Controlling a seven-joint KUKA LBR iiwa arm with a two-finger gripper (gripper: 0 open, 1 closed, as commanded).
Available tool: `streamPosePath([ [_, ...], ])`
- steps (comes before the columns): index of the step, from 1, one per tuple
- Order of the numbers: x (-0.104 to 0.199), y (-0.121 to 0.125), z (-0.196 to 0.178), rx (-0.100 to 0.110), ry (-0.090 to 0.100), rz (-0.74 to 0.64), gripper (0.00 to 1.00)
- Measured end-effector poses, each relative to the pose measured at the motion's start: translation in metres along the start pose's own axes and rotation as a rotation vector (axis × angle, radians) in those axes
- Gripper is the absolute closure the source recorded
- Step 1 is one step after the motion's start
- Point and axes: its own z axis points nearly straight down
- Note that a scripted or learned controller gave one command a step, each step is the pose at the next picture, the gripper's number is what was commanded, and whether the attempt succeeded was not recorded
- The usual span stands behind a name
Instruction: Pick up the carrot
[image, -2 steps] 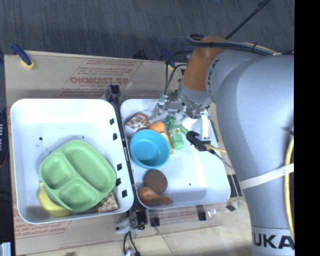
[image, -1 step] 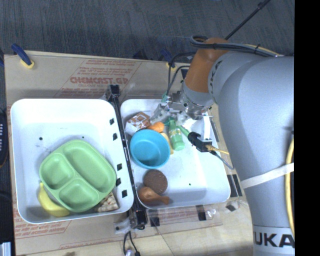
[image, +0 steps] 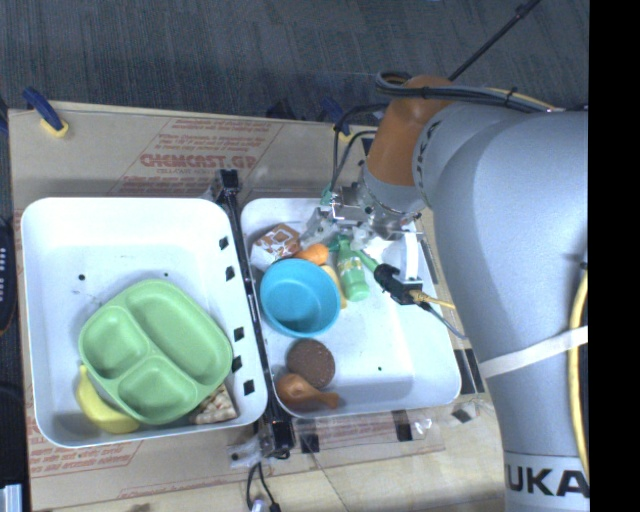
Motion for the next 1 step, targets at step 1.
streamPosePath([
  [1, 0.0062, -0.0031, -0.0007, 0.005, -0.005, 0.071, 0.0],
])
